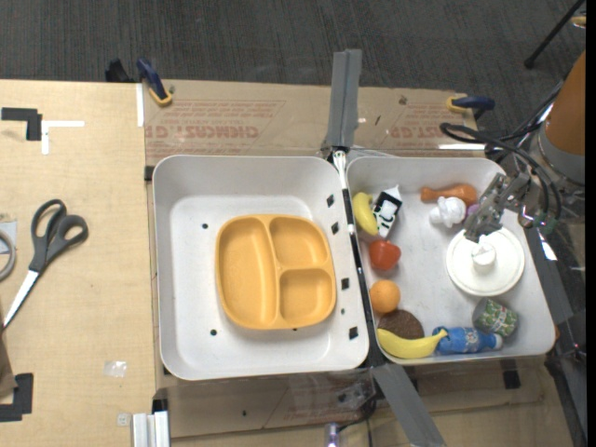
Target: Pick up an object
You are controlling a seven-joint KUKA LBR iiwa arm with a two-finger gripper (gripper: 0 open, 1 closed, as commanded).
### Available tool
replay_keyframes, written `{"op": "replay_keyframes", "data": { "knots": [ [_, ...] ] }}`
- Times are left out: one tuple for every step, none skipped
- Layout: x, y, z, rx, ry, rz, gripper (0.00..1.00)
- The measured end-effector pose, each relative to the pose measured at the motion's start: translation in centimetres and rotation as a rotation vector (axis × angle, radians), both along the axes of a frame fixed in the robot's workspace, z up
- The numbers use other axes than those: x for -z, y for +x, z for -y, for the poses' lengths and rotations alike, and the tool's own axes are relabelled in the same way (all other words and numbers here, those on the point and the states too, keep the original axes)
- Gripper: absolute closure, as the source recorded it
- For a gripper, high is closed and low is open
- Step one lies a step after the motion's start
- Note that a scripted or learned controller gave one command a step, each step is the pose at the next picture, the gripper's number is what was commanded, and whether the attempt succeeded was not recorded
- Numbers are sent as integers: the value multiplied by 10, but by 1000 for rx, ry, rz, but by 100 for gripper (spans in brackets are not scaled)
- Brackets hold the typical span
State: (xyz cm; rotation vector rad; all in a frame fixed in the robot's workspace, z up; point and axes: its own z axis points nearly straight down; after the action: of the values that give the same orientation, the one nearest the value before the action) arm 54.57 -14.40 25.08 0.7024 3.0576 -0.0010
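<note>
The right bin (pixel 424 170) holds several small objects. Among them are a white round dish with a knob (pixel 484 263), a white lump (pixel 449 212), an orange drumstick-shaped toy (pixel 447 194), a small yellow banana (pixel 364 214) and a black-and-white item (pixel 386 207). A red piece (pixel 384 254), an orange ball (pixel 384 294), a brown lump (pixel 401 324), a larger banana (pixel 411 345), a blue bottle (pixel 464 341) and a green can (pixel 495 317) lie toward the front. My gripper (pixel 480 226) hangs over the back edge of the white dish, just right of the white lump.
The left bin (pixel 177 250) contains a yellow divided plate (pixel 276 271). Scissors (pixel 42 245) lie on the wooden bench at far left. A grey bar (pixel 344 101) runs between the bins at the back. Cables (pixel 521 156) trail from the arm at right.
</note>
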Motion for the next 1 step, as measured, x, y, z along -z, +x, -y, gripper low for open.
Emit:
{"op": "replay_keyframes", "data": {
  "knots": [
    [133,25,2,244,2,-3,100]
  ]
}}
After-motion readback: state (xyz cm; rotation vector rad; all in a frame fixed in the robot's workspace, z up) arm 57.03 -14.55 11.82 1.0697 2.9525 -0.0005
